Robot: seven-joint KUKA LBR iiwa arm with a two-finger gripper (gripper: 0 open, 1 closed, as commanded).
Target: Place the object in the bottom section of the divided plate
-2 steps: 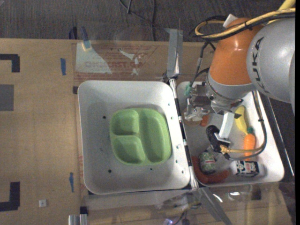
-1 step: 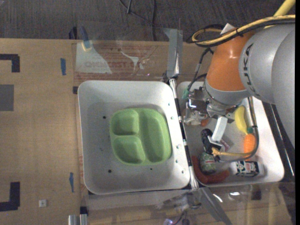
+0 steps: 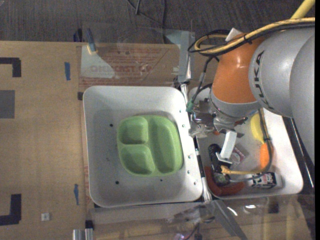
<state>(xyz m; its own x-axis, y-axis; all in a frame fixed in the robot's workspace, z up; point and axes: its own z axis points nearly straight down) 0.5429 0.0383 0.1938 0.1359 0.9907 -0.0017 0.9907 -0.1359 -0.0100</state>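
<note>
A green divided plate (image 3: 149,145) lies in the left white bin (image 3: 100,109), with two small sections on its left side and one long section on its right. My gripper (image 3: 207,126) hangs under the orange wrist band over the left part of the right bin (image 3: 292,176), close to the wall between the bins. In that bin lie a yellow object (image 3: 256,126), an orange object (image 3: 265,155), a dark red object (image 3: 226,188) and a small printed box (image 3: 264,180). The wrist hides whatever is under the gripper.
A pinkish wrapper (image 3: 239,155) lies near the middle of the right bin. A clear sheet with tape (image 3: 131,58) sits on the bench behind the left bin. The big grey arm (image 3: 290,69) covers the back of the right bin.
</note>
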